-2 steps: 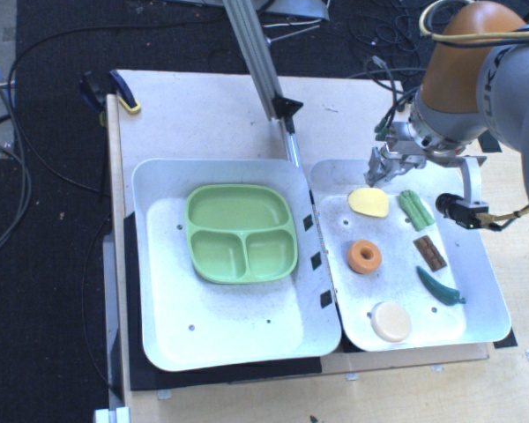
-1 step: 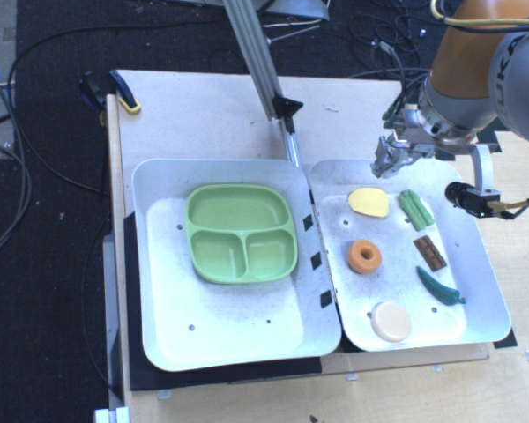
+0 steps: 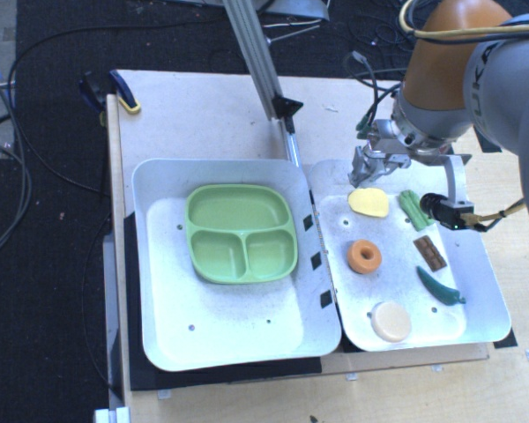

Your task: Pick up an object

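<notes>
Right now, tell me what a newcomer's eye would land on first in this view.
The green divided plate stands out first, alone in the left bin. Next comes the grey arm with its orange band, reaching in from the right, its gripper poised just above the yellow piece at the far end of the right bin. Nearer in that bin lie an orange ring and a pale round disc.

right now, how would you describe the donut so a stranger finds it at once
Look in the right-hand white bin, the one without the green tray. Near its middle, just below the pale yellow piece, lies the donut. It is the only orange ring with a hole among its neighbours.
</notes>
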